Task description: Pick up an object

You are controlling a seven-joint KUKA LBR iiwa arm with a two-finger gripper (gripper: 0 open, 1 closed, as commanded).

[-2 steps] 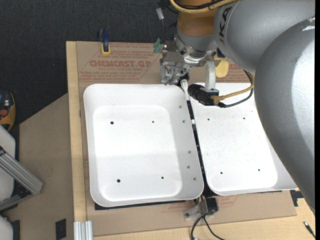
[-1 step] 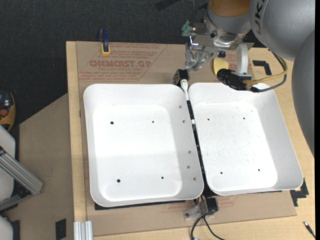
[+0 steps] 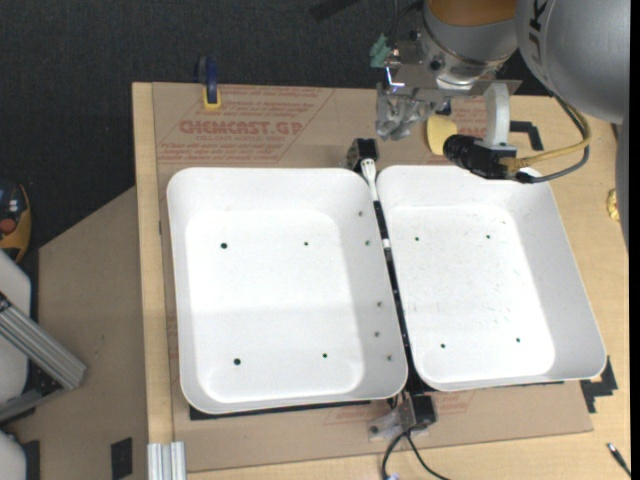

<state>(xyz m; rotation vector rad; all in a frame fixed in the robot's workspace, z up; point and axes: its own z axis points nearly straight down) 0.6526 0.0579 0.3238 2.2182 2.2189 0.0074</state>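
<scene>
My gripper [image 3: 443, 128] hangs high over the far edge of the right bin [image 3: 560, 268], close under the camera. A small pale yellow object [image 3: 437, 135] sits between the metal finger [image 3: 394, 118] on the left and the white finger [image 3: 497, 118] on the right, lifted off the bin. Only part of the object shows; the wrist and a black cable fitting [image 3: 478, 155] cover the rest.
The left bin [image 3: 190, 268] and the right bin lie side by side on a cardboard sheet [image 3: 250, 118], joined by a black strip [image 3: 385, 258]. A blue and yellow clamp [image 3: 209, 80] stands at the sheet's far left. A yellow cable [image 3: 560, 153] loops off the wrist.
</scene>
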